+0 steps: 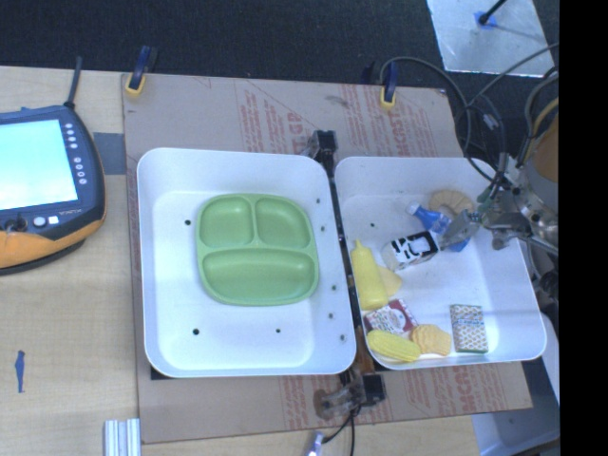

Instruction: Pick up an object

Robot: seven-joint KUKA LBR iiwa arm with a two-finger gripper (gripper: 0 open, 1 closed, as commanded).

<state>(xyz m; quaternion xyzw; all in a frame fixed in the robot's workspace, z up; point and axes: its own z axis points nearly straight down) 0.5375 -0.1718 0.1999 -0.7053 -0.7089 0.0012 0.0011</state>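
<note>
Over the right bin, the claw hangs, its grip impossible to tell; a black-and-white carton lies just left of it, a blue item beside.

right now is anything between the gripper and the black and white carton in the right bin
Nothing visible blocks it. The gripper is right beside the carton, with a blue item touching the carton's upper edge and a tan round piece behind.

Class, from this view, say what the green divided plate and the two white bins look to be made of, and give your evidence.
Green divided plate: probably moulded plastic, matte; even colour, soft rounded ridges.
White bins: likely thin formed plastic, slightly glossy; smooth rounded corners, uniform white.
</note>
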